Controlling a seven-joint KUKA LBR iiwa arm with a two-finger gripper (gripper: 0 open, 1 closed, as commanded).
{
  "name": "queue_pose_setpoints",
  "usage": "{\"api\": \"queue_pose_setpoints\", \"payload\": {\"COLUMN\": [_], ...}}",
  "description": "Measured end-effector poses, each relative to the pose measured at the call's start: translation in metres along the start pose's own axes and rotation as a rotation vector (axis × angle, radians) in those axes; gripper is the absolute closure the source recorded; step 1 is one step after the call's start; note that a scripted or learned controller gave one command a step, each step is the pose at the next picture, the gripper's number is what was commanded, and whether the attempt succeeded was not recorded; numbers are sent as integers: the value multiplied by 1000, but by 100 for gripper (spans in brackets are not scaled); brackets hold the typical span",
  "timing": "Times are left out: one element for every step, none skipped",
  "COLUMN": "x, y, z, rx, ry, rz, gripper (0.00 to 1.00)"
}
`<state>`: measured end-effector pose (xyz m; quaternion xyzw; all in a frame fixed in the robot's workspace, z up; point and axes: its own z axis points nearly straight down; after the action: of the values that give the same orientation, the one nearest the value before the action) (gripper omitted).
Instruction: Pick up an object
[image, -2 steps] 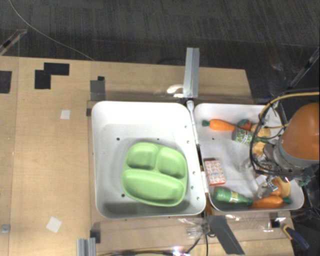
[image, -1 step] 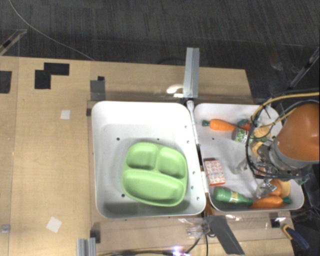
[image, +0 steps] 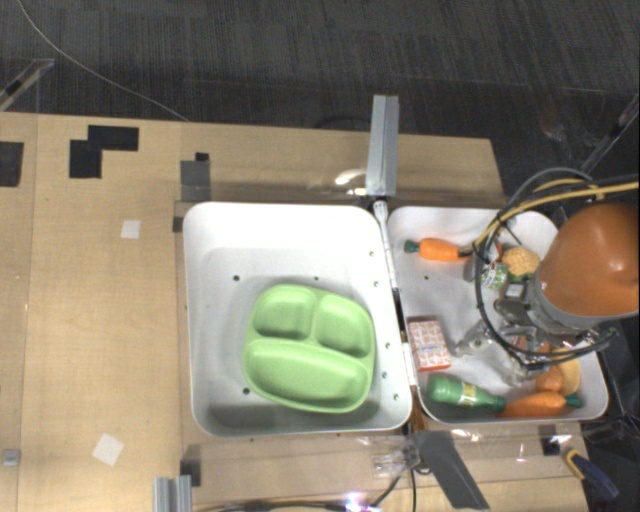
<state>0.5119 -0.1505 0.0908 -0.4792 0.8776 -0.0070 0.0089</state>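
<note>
A light wooden counter (image: 90, 330) is seen carrying two shallow white bins set side by side. In the left bin (image: 215, 260), a green divided plate (image: 310, 347) is laid near the middle, with three compartments facing up. In the right bin (image: 440, 285), a small card with a red pattern (image: 428, 344) is found near the dividing wall, and a carrot (image: 438, 249) is placed above it near the far rim. A green bottle (image: 463, 396) is laid along the near rim, with an orange carrot-like piece (image: 537, 404) just beside it to the right. The arm (image: 590, 262) is positioned over the right part of this bin, its orange band uppermost, and the pincer (image: 505, 345) is lowered among cables; whether it is wide, narrow or holding anything cannot be told.
</note>
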Motion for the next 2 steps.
{"api": "queue_pose_setpoints", "payload": {"x": [10, 21], "y": [-2, -24], "z": [0, 2], "rx": [-1, -12], "ry": [-5, -8], "rz": [-301, -546], "gripper": [0, 0]}}
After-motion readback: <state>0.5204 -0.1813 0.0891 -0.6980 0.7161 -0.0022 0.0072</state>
